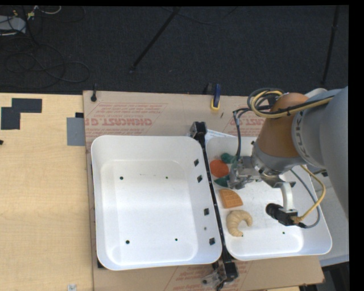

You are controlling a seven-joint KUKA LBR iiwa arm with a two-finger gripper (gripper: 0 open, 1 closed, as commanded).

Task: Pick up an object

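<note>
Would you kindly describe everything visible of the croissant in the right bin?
The croissant is a pale tan, curved crescent, smooth like a plastic toy. It lies flat on the floor of the right bin, close to the divider, with its tips pointing down in the image. It sits just below the orange wafer-like piece, apart from the gripper.

Robotics lab: arm (pixel 296 131) over white bins (pixel 148 148) on a cardboard-covered bench (pixel 142 116), loose floor cables (pixel 34 17).
</note>
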